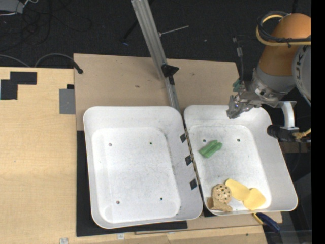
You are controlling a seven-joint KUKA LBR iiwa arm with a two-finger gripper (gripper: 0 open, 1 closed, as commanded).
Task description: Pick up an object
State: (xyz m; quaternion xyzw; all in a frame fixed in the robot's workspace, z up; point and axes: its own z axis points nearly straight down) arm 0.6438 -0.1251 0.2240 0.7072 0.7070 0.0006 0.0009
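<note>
The green object [210, 149] lies flat on the floor of the right bin [277, 159], below and a little to the left of the gripper [234, 111] as the camera sees it, and well apart from it. It is a short, lumpy bar whose long axis runs on a slant, its higher end toward the upper right, roughly toward the gripper, and its lower end toward the lower left and the divider between the bins.

The gripper hangs over the far rim of the right bin, near that bin's upper middle. It appears small and dark against the white plastic, so whether its jaws stand apart or together cannot be told, and nothing can be made out between them. It seems to be above the rim rather than resting on it, though the slanted view leaves that uncertain.

Much farther from the gripper, in the near corner of the same bin, sit a yellow object [246, 194] and a tan perforated object [221, 197], touching each other. The left bin [101, 121] lies across the divider, to the gripper's lower left, on the desk [30, 151].
</note>
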